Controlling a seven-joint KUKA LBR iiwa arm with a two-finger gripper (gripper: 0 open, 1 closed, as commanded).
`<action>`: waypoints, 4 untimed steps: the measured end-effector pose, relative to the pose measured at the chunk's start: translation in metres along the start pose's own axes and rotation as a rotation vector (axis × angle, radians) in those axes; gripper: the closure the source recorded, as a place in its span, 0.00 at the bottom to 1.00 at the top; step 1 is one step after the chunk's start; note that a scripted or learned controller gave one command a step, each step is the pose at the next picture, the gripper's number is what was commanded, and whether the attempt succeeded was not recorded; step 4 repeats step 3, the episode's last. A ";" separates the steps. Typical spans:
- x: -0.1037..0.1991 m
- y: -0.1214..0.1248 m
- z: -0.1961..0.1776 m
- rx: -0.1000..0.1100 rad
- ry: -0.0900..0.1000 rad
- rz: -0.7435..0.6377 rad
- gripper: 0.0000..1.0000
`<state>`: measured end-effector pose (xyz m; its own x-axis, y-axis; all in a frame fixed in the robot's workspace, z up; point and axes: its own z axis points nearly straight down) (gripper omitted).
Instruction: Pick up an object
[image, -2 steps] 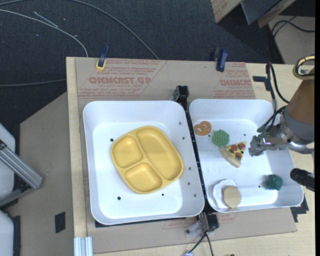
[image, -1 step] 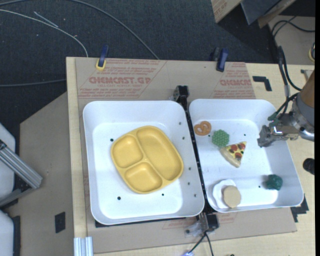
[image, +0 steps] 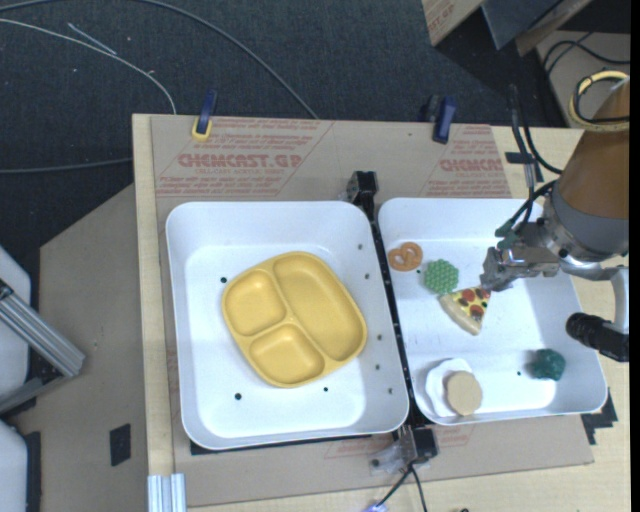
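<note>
In the right bin (image: 560, 400) lie a brown pretzel (image: 405, 257), a green broccoli piece (image: 440, 275), a pizza slice (image: 467, 308), a round white-and-tan piece (image: 458, 390) and a dark teal lump (image: 546, 365). My gripper (image: 497, 275) hangs over this bin, just right of and above the pizza slice, its tips close to the slice's upper end. Nothing shows between the fingers.
The left bin (image: 200, 240) holds a yellow three-compartment tray (image: 292, 318). A black clamp (image: 362, 187) sits at the top of the divide between the bins. Blue clips (image: 443, 118) mark the board's far edge. The arm's grey body (image: 595, 215) covers the right bin's upper right corner.
</note>
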<state>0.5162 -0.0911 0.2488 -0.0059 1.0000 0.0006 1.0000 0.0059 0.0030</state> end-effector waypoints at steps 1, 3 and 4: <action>0.043 -0.004 0.000 0.005 0.001 0.002 1.00; 0.149 -0.022 0.008 0.004 0.001 0.000 1.00; 0.149 -0.022 0.008 0.004 0.001 0.000 1.00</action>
